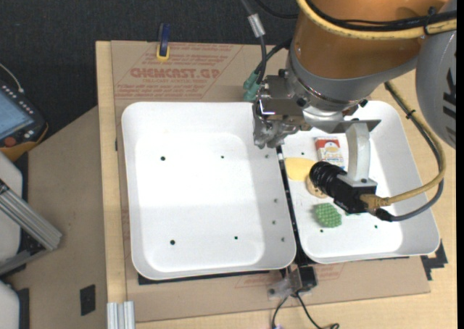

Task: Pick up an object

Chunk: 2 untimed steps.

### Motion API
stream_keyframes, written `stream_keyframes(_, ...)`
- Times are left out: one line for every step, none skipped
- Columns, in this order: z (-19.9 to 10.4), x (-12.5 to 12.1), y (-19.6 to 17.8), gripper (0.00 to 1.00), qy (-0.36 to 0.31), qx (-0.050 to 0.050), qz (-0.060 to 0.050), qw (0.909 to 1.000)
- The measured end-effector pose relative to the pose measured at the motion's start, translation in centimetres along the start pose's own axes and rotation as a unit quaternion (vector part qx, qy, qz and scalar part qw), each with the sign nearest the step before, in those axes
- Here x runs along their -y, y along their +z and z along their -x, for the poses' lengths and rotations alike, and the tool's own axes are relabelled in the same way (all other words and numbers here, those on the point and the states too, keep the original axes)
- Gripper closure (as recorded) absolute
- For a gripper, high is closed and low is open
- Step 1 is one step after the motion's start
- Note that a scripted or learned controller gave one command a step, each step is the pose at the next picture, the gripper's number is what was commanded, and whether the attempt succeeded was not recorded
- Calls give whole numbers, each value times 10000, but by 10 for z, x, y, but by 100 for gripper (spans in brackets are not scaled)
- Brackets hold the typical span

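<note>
My gripper (267,134) hangs low over the left edge of the right bin (406,233), close to the divider between the two bins. Just right of it and below lies a flat yellow piece (296,168). A small red-and-white box (328,151) sits further right, partly under the wrist. A tan round thing (314,188) peeks out beside the yellow piece, mostly hidden. A green knobbly object (328,215) rests nearer the front of that bin. Nothing shows between the gripper's tips.
The left bin (145,197) lies beside the right one, its white floor marked with small dark dots. Both bins rest on a cardboard sheet (181,67) with a blue-and-yellow clip (164,43) at its far edge. The bulky orange-banded arm (370,9) overhangs the right bin's back.
</note>
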State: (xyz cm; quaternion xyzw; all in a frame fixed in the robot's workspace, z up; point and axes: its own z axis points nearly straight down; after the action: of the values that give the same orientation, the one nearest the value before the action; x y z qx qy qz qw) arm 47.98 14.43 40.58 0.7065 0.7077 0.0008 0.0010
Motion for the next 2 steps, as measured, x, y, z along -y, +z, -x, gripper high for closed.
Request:
stream_keyframes(-1,0,-10,100,-5,1,8,10000)
stream_keyframes(0,-37,26,100,20,8,-34,10000)
